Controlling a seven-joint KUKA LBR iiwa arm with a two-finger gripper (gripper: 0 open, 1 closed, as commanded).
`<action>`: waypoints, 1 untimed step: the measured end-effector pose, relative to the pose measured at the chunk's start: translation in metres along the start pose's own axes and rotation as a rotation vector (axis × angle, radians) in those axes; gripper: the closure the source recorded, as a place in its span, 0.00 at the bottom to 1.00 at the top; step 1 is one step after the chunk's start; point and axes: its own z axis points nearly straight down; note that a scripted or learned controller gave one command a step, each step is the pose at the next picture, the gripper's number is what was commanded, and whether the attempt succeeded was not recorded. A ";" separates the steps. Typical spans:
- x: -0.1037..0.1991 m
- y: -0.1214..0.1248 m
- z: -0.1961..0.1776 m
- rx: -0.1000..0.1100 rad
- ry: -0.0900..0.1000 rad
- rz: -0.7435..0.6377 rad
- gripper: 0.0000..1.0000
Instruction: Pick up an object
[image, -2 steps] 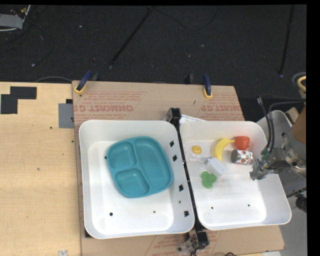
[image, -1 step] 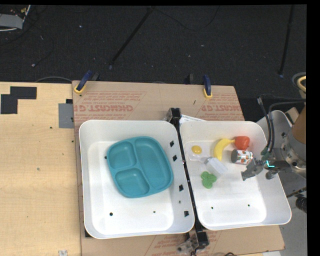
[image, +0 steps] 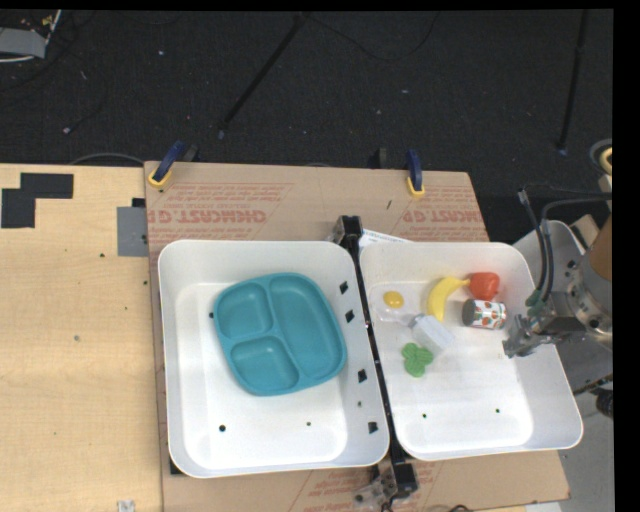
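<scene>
Objects for the pick lie in the right bin, all toward the left of the pincer at that bin's right wall: nearest, one small can; beyond it one red piece, one banana, one yellow disc, one clear piece, one green toy. One teal plate fills the other bin. Whether the pincer is spread, I cannot tell.
</scene>
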 end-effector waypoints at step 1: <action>0.000 0.000 0.000 0.000 0.000 0.000 0.00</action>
